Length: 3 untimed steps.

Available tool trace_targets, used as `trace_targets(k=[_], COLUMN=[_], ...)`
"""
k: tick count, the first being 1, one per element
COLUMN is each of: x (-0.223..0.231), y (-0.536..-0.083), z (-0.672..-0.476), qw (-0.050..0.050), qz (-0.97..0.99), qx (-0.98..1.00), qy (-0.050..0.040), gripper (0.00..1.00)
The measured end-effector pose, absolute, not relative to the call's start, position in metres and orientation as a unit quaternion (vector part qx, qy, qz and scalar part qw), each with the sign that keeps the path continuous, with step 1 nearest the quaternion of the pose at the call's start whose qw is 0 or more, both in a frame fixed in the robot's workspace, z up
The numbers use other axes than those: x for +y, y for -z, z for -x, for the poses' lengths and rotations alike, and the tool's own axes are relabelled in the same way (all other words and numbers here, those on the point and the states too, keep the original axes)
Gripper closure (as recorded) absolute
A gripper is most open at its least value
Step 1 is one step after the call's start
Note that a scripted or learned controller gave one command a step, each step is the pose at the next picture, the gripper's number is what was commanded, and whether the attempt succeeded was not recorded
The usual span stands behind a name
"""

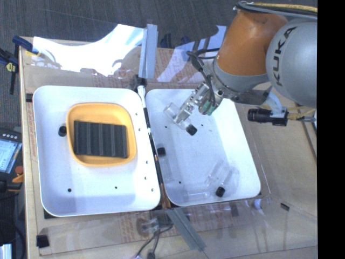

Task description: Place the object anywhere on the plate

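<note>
On my left, the left bin [48,188] holds the yellow plate [101,133], a dark ribbed block [101,139] lying on it. In the right bin [242,144], a clear plastic object [215,179] with a black cap lies near the front corner. The pincer [183,115] hangs over that bin's back part; I see its fingers spread, grasping nothing.

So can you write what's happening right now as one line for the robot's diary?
gripper: over right white bin, near its back | clear plastic object: lying in right bin, front | yellow plate with dark ribbed insert: left white bin, nothing placed
</note>
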<state>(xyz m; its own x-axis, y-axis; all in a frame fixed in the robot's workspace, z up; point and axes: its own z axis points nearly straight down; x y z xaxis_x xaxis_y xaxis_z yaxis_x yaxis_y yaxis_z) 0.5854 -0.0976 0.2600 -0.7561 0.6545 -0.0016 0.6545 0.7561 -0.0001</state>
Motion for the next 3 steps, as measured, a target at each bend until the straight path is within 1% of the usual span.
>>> trace_targets(k=[1, 2, 3], x=[-0.09, -0.06, -0.061], y=[-0.204, -0.226, -0.226], z=[-0.576, -0.59, -0.59], qw=[-0.001, 0.001, 0.001], qz=[-0.176, -0.046, -0.046], qx=[0.984, 0.999, 0.999], qy=[0.0002, 0.0002, 0.0003], gripper=[1.0, 1.0, 0.0])
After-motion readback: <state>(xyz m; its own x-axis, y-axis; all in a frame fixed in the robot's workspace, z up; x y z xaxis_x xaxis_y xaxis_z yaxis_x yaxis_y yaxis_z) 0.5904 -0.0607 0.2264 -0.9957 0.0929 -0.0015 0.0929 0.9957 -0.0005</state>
